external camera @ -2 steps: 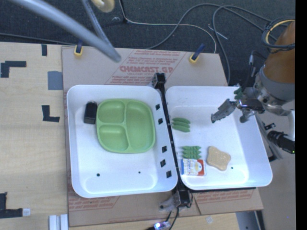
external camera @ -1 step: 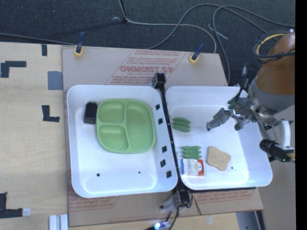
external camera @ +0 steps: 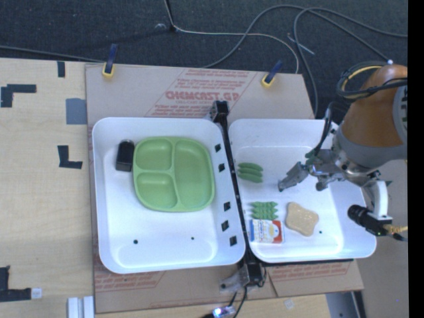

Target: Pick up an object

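My gripper [external camera: 306, 179] hangs over the right bin [external camera: 265, 130], near its right side, with its two fingers spread open and nothing between them. Just below it lies a tan piece of bread [external camera: 302, 218]. A small red and white carton [external camera: 267, 231] lies left of the bread. Above the carton sits a green bean pod [external camera: 264, 209], and a second green pod [external camera: 250, 171] lies further up, by the bin's left wall. The left bin [external camera: 109, 197] holds a green divided plate [external camera: 174, 173] and a small black block [external camera: 124, 156] at the plate's left edge.
A black clip strip [external camera: 226, 171] runs along the divider between the two bins. The bins rest on a cardboard sheet [external camera: 199, 88] held by two yellow clamps at the back. Cables trail over the dark floor behind.
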`<state>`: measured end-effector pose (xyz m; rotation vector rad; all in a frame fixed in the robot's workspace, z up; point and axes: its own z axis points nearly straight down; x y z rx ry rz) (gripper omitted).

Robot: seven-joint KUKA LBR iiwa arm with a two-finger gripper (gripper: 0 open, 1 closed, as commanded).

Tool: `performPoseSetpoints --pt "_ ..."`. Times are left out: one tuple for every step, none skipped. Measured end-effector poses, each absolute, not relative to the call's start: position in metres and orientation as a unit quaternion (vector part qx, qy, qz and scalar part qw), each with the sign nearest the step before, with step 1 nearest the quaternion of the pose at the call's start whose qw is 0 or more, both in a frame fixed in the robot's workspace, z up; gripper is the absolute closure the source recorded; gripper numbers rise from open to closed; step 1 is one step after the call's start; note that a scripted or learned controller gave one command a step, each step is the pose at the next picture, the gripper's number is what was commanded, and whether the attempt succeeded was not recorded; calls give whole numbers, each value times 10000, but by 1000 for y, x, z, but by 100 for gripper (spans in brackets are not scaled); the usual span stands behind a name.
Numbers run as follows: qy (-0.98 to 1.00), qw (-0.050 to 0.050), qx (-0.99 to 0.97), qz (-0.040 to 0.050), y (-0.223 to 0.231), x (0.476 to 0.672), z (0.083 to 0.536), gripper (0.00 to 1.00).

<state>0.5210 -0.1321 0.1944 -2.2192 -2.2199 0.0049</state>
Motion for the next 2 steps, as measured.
performPoseSetpoints --pt "-7076 20 -7066 19 -127 527 147 0" --pt "-7080 16 -7062 10 -127 528 159 100"
